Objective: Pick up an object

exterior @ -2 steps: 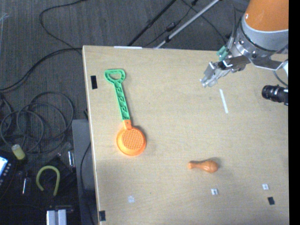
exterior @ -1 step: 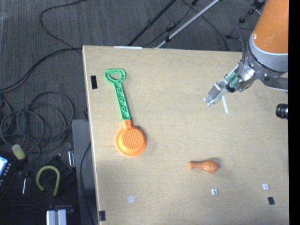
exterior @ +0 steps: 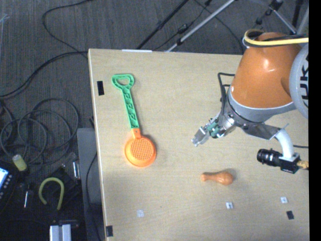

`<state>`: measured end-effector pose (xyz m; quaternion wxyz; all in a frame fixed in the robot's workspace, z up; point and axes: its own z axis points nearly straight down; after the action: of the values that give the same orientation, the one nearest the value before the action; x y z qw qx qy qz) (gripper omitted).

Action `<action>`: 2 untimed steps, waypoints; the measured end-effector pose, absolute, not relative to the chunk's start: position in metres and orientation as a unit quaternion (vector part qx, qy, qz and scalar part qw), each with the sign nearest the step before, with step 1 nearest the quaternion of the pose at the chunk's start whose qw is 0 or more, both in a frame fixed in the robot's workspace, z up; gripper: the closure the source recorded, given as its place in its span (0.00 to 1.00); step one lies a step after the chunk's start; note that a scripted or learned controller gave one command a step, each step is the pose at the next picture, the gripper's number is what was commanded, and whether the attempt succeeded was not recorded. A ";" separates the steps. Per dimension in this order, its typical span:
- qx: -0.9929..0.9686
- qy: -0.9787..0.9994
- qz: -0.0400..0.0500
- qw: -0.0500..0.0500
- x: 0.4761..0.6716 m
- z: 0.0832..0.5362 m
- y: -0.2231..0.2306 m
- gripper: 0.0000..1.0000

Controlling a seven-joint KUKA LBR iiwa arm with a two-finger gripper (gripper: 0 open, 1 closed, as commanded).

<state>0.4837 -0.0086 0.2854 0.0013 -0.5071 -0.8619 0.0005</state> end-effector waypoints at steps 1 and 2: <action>-0.580 -0.815 0.001 0.002 0.483 0.256 0.065 1.00; -0.797 -0.604 0.002 0.000 0.484 0.326 0.071 1.00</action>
<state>0.4838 0.0707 0.3263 -0.0005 -0.7969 -0.6041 0.0023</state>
